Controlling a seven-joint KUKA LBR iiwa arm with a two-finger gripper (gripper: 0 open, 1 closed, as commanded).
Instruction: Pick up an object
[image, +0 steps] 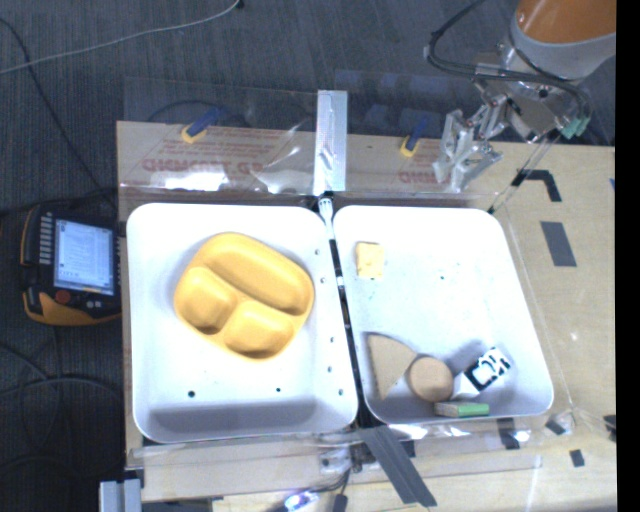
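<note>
The arm (560, 25) enters at the top right corner, and most of it is cut off by the picture edge; the orange band and a short grey section below it are the visible parts. The gripper (468, 150) hangs over the bench (575, 300) just beyond the far rim of the right bin (520, 300), outside both bins. Its pale metal fingers (455, 140) stand slightly apart with nothing between them. Thin cables and linkage around the wrist blur together and cannot be separated.

The left bin (150, 400) holds one large yellow divided tray (243, 293), lying near the middle and slightly tilted. Its three hollows are visible; its underside is hidden.

The right bin holds five items:
- A small yellow block (369, 259) lies near the far left corner, well apart from the rest.
- A tan wedge (388, 360) lies near the front left. Its lower part merges with shadow, so its outline is unclear.
- A round tan ball (431, 378) touches or overlaps the wedge on its right side; which one cannot be told.
- A green eraser (461, 408) lies flat just in front of the ball, against the front wall.
- A small black-and-white object (487, 369) sits just right of the ball; its shape is too small to identify.

A handheld controller (72, 264) with a lit screen lies on the floor to the left of the bench, partly cut off by shadow.
</note>
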